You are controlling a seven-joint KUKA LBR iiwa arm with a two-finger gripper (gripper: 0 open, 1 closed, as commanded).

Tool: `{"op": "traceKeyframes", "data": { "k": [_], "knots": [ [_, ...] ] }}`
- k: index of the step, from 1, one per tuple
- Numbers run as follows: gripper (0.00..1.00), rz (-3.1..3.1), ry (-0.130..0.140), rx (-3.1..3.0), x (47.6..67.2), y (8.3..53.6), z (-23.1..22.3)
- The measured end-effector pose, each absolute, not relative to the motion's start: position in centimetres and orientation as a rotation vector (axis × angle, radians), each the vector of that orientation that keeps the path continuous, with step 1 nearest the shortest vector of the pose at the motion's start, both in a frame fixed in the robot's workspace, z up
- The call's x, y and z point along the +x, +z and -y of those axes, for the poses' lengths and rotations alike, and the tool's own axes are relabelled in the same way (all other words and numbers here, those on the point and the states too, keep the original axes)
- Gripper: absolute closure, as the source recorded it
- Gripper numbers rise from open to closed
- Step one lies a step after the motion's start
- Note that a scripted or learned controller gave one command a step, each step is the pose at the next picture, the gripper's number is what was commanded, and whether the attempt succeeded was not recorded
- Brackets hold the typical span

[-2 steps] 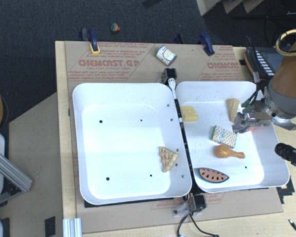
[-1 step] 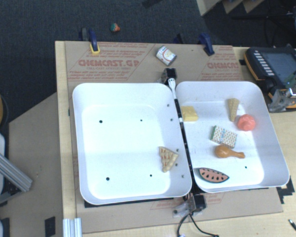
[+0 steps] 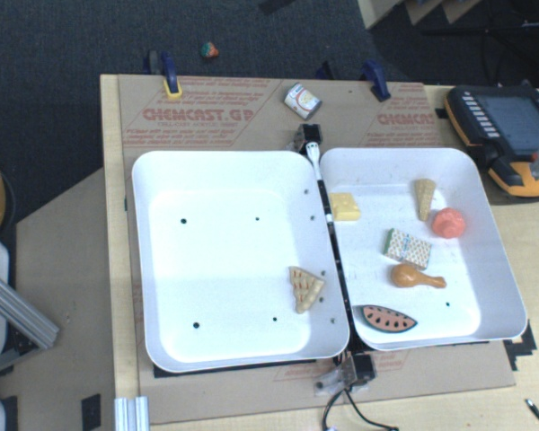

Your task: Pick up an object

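Small tan waffle-textured wedge [image 3: 305, 288], left white bin [image 3: 162, 268] at four o'clock: likely light, rigid; pinch across flat sides; gripper state indeterminable.

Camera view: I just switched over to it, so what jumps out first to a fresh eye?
Two white bins side by side fill the bench. The right bin holds a cluster of toy foods: a watermelon slice near the front, a pink ball and a cone toward the back. The left bin holds a lone waffle-patterned wedge by the dividing edge.
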State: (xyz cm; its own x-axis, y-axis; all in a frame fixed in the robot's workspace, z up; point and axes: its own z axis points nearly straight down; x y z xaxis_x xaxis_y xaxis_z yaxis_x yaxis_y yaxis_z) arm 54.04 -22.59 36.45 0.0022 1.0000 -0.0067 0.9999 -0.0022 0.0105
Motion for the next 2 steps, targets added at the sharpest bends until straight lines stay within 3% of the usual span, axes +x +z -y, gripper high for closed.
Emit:
{"op": "traceKeyframes", "data": {
  "k": [1, 2],
  "knots": [
    [1.0, -2.232, -0.005, 2.225, 52.9, 28.0, 18.2],
    [1.0, -2.209, 0.003, 2.217, 52.6, 34.8, 22.7]
  ]
}}
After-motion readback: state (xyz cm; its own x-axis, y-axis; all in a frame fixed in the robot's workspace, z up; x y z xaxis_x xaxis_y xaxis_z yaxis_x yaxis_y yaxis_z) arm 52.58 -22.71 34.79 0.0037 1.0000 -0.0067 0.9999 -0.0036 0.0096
